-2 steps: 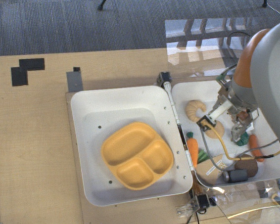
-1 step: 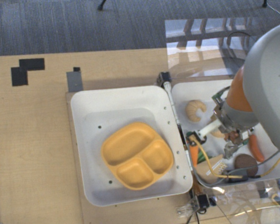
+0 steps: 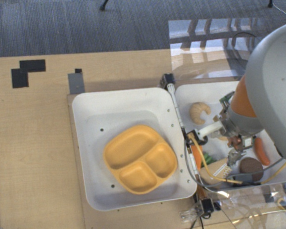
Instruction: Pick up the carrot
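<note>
Arm (image 3: 277,87) covers most of the right bin (image 3: 209,92). Left bin (image 3: 92,142) holds a yellow divided plate (image 3: 140,159). Gripper (image 3: 235,150) hangs low in the right bin, its opening not discernible. Carrot (image 3: 196,154) lies along that bin's left wall, left of the gripper, apart from it.

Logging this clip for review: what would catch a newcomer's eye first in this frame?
First, the yellow divided plate lying alone in the left bin. Next, the bulky grey arm with its orange band, reaching over the right bin. Its pincer hangs above a clutter of play food: a beige croissant-like piece at the far end, a carrot along the left wall, and a brown round item near the front.
</note>
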`<state>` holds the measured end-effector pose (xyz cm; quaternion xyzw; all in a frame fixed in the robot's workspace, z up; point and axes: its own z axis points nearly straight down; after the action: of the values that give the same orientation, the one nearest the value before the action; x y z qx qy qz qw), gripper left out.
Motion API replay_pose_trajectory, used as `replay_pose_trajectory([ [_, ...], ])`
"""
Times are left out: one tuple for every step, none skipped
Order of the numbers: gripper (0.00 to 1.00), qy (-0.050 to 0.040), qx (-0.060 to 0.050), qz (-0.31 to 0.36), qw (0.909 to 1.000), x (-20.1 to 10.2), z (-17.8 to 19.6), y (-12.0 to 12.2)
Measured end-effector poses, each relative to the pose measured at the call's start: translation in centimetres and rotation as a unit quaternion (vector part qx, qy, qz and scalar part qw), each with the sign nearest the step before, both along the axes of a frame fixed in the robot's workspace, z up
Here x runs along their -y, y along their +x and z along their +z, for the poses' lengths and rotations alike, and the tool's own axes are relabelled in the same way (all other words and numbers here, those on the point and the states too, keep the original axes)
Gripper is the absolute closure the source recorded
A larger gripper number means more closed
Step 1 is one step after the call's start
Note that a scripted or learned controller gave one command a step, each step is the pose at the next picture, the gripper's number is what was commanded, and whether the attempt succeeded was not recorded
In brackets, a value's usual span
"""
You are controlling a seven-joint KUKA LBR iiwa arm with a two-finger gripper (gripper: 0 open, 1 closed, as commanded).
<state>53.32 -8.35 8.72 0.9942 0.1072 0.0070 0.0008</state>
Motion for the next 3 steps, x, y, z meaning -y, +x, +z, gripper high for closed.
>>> replay_pose_trajectory([
  [1.00, 0.0008, 0.000, 0.008, 1.0000, -0.1, 0.9, 0.3],
  [0.00, 0.0009, 0.000, 0.008, 1.0000, -0.1, 0.9, 0.3],
  [0.00, 0.0010, 0.005, -0.002, 1.0000, 0.5, 0.2, -2.6],
])
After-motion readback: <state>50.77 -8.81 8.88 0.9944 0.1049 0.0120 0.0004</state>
